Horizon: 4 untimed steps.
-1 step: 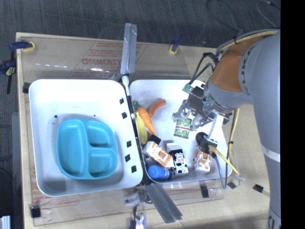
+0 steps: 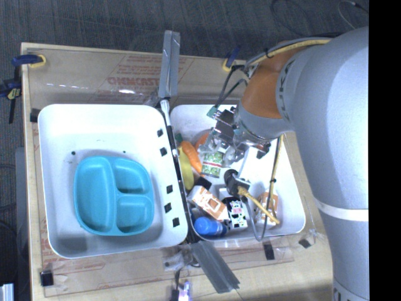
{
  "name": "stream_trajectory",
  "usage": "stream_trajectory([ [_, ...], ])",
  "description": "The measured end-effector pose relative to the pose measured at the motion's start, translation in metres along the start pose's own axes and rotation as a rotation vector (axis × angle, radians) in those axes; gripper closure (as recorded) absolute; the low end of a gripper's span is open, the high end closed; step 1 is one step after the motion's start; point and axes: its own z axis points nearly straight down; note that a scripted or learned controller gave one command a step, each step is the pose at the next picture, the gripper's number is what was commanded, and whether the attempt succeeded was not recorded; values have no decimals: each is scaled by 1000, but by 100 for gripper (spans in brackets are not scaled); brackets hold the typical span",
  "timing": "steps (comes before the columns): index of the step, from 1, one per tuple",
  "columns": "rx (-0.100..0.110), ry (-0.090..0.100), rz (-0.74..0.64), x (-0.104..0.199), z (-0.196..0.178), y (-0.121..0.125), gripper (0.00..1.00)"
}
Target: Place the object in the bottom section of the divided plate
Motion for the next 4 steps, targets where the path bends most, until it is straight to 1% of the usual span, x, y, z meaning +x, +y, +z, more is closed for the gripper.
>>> stream_trajectory([
  [1,-3,0,-139,86,5,-10,100],
  [2,-6,-1,-414,132,-9,-38,100],
  [3,-2,-3,-638,180,-8,-82,100],
  [4,-3,-4,-730,191,-10,-129,100],
])
